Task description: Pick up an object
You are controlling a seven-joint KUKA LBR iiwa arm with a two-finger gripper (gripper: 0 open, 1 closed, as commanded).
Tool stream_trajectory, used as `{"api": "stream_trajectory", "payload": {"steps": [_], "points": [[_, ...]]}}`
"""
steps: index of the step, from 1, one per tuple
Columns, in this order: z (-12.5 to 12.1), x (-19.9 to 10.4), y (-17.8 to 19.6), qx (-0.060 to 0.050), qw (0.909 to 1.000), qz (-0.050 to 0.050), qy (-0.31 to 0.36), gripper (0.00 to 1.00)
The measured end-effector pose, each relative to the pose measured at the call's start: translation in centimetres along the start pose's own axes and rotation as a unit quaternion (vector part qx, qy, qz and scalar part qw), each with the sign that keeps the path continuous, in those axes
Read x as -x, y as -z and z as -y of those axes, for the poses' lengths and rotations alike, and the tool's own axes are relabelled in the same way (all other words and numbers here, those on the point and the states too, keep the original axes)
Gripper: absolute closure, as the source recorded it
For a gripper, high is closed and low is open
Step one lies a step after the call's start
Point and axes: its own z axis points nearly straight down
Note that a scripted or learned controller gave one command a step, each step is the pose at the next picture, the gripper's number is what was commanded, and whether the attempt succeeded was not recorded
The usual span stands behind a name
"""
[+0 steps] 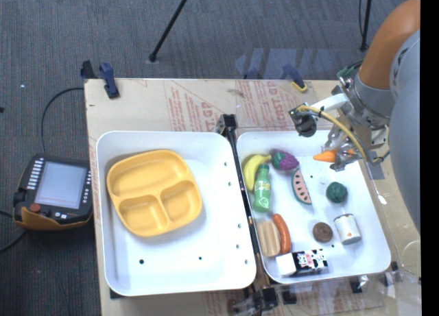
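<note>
While the arm [405, 68] reaches in from the right over the far edge of the right bin [381, 239], we see its gripper [341, 151] raised above that bin's far right corner, with a small orange carrot [326, 157] at its fingertips. The carrot lies roughly level, its pointed end toward the left, and it appears pinched between the fingers, clear of the bin floor, though the wrist cables crowd that spot.

In the same bin we find a yellow banana [252, 166] at the far left, a green bottle [262, 190] just beside it, and a purple eggplant [285, 160] near the banana's tip. A watermelon slice [302, 187] lies in the middle, with a dark green round vegetable [336, 192] to its right. Nearer the front sit a hot dog [274, 234], a brown cookie [322, 232], a small white can [348, 228], and a black and white carton [305, 261] at the front edge.

The left bin [123, 266] holds a yellow divided plate [154, 191]. A teach pendant [55, 191] rests on the carpet, well apart from the bench on its left.
</note>
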Motion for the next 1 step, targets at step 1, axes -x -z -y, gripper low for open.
{"api": "stream_trajectory", "payload": {"steps": [1], "points": [[5.48,-6.27,-4.98,-0.004,1.0000,0.004,0.004,1.00]]}}
